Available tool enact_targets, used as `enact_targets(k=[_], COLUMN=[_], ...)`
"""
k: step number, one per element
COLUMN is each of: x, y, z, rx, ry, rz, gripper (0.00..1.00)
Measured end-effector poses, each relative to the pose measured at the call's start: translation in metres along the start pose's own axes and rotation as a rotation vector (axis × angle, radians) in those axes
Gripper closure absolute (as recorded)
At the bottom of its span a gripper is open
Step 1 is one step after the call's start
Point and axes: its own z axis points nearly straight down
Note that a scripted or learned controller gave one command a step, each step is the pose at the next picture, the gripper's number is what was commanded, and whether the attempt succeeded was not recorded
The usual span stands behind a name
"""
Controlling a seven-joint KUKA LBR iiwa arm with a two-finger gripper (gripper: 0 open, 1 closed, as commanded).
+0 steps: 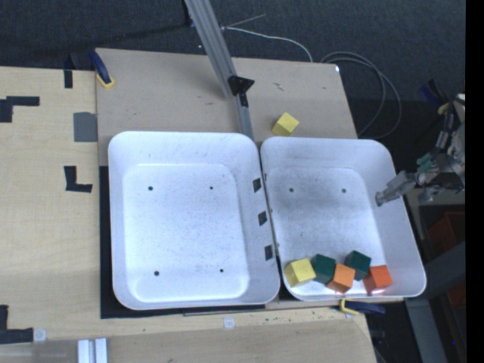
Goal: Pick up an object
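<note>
Two shallow white bins sat side by side on the tan bench. At the right bin's right rim hung the gripper; its grip could not be told. Its likely targets, small matte cubes, clustered at that bin's near edge, down-left of the tool: yellow cube, two green, two orange. Another yellow cube lay beyond the bins.
</note>
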Motion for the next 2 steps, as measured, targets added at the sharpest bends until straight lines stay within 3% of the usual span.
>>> enact_targets(k=[1,2], x=[0.079,0.116], y=[-0.003,0.025], z=[0.062,0.028], rx=[0.007,-0.003], ry=[0.005,0.001], rz=[-0.006,-0.006], gripper=[0.0,0.0])
